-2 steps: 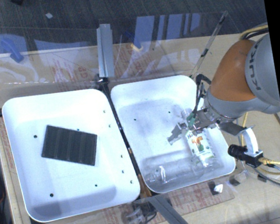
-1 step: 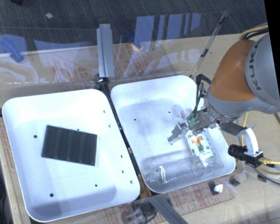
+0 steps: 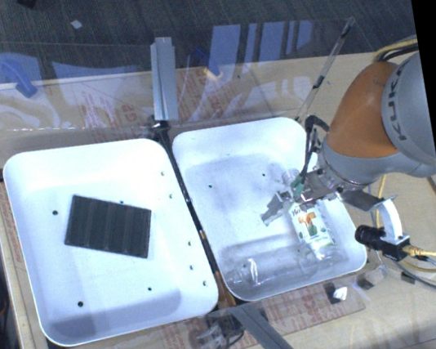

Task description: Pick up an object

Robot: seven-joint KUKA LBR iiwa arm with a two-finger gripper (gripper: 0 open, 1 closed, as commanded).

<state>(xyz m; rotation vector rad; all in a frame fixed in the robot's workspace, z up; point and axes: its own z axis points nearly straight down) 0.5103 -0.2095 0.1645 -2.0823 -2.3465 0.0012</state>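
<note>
A dark ribbed pad [image 3: 108,226] lay in the left bin [image 3: 31,242]. In the right bin [image 3: 223,152], a clear plastic bottle [image 3: 279,265] rested below the gripper [image 3: 287,199], and a small labelled carton [image 3: 312,228] lay just right of it. Whether the gripper was open could not be told.

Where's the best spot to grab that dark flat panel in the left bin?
Probably across the dark flat panel's short width near its middle, coming straight down. It lies flat and skewed on the left bin's floor, with bare floor all round, so the tool should turn to match.
</note>
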